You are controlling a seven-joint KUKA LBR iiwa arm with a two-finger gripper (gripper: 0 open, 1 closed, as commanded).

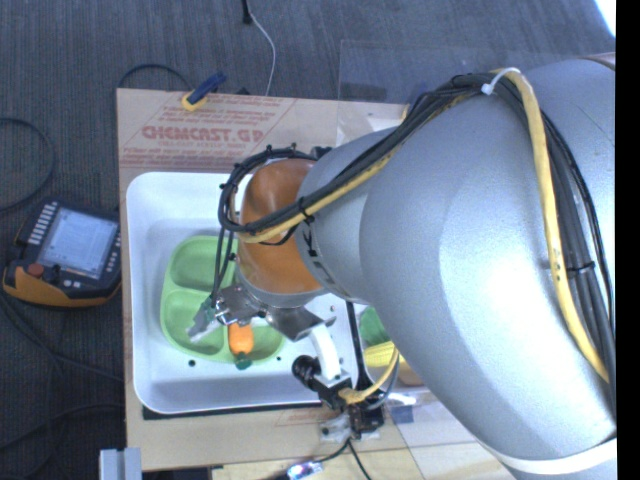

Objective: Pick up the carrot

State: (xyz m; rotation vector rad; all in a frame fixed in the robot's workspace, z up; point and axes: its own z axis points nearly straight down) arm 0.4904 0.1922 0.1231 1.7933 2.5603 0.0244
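Note:
The carrot (pixel 240 340) is small and orange with a green tip, and sits at the near edge of a green divided plate (pixel 185 283) in the left white bin (pixel 145 223). My gripper (pixel 222 326) hangs low over the plate's near right part, right beside the carrot and touching or almost touching it. The orange wrist band (pixel 270 233) and the bulky grey arm (pixel 470 268) cover the plate's right side and most of the right bin. Whether the carrot is held is not clear from this angle.
A sliver of the right bin shows a green and a yellow item (pixel 376 352). Black cables (pixel 232 203) loop off the wrist above the plate. Brown cardboard (pixel 200 133) lies behind the bins with a blue and yellow clip (pixel 203 90). A teach pendant (pixel 65 253) rests on the floor at left.

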